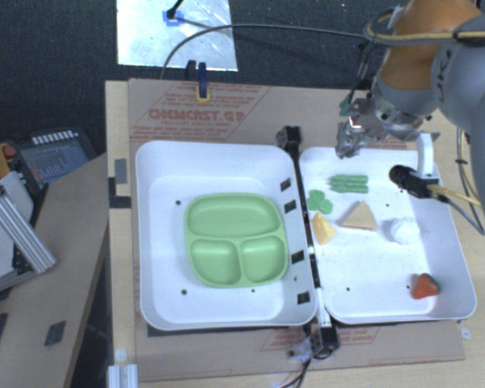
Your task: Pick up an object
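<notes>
My left bin (158, 217) sits on the left part of the tabletop (89, 241). A green plate (233, 239) lies flat in the middle of it. The plate has three dips: one big one on the far side and two small ones on the near side.

My right bin (388, 297) sits just beside the left one, and the two meet along their inner edges. All the small things I could pick up are in this bin. A small green lump (319, 202) lies close to the bin's left edge. A yellow bit (323, 229) lies just on the near side of it, also by the left edge. A long green pod (349, 184) lies flat toward the far left corner, and its ends point left and right.

My jaws hang over that far left corner, just past the far side of the pod and apart from it. I cannot tell if they are open or closed.

A tan wedge (360, 217) lies near the middle of the bin, just beside the yellow bit. A white lump (404, 231) lies more toward the right edge. A red thing (424, 286) lies by itself near the near right corner, well apart from the others. My arm (461, 55) comes in from the right.
</notes>
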Controlling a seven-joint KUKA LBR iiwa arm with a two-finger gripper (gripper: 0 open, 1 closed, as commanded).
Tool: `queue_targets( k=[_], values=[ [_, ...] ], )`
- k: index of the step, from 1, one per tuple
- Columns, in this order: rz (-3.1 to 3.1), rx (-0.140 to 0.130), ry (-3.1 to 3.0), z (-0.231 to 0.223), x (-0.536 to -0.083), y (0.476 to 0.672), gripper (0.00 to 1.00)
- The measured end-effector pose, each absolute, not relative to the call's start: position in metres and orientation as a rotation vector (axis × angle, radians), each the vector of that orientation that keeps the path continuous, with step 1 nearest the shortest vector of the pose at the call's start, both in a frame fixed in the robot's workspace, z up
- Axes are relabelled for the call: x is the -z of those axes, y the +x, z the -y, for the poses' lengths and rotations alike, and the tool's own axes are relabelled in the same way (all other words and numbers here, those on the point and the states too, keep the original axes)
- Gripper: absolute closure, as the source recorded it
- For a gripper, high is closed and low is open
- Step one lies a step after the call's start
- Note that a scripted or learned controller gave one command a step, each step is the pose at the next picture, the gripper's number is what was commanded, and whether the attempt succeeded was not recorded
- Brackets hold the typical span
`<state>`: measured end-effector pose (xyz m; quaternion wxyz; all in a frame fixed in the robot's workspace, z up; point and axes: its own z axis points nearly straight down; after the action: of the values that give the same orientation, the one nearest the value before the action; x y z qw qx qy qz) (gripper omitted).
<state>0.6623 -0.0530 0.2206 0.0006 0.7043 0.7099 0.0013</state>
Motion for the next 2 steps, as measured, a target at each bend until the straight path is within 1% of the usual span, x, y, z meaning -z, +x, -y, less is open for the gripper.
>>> queue_targets(
  k=[1,2],
  values=[
    [-2.232,-0.002,2.212,0.000,-0.212,0.655,1.00],
    [-2.232,-0.001,2.213,-0.053,-0.209,0.638,1.00]
  ],
)
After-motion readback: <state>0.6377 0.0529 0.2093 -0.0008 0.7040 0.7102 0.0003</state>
